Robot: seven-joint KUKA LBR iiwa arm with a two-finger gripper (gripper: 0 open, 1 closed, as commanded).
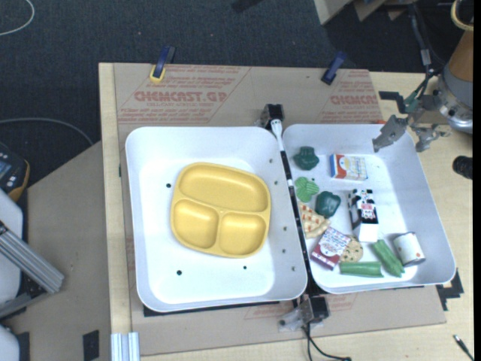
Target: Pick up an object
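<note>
Clutter is the risk: the small toys [353, 220] lie packed in the right bin [434, 209], several touching, so a descent could nudge neighbours or pinch two. The gripper [406, 132] hangs above that bin's far right corner (whether released or clenched, I cannot tell), well apart from them.

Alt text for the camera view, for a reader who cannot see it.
The gripper hangs over the right bin's far right corner, holding nothing visible. That bin holds small toy foods, including a milk carton and a can; the left bin holds a yellow divided tray.
</note>
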